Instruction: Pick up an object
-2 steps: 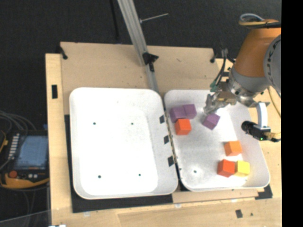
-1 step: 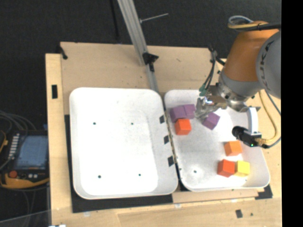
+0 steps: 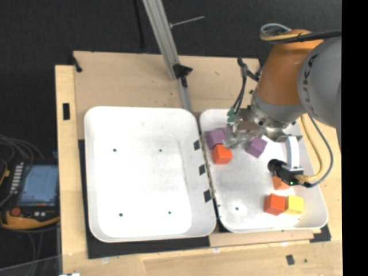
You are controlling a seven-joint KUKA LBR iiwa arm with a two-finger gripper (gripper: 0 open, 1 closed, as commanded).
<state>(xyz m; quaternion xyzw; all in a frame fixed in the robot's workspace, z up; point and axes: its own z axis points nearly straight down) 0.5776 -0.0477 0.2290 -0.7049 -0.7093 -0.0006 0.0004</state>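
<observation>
Here the table (image 3: pixel 132 82) is a pale wooden board set on dark carpet, with a slanted metal pole (image 3: pixel 164 36) rising from its far edge and a handheld control pendant (image 3: pixel 31 191) lying off to the left on the floor. Two shallow white bins sit side by side on it. The left bin (image 3: pixel 144 171) holds no blocks. The right bin (image 3: pixel 253 211) carries the blocks — a purple block (image 3: pixel 215 137) near its left wall, an orange block (image 3: pixel 222 154) just in front of it, a second purple block (image 3: pixel 256 147) further right, and an orange cube (image 3: pixel 275 203) touching a yellow cube (image 3: pixel 295 204) near the front. The end effector (image 3: pixel 237 135) hangs low between the purple blocks, just above the orange block; whether its fingers are wide or closed I cannot tell.
</observation>
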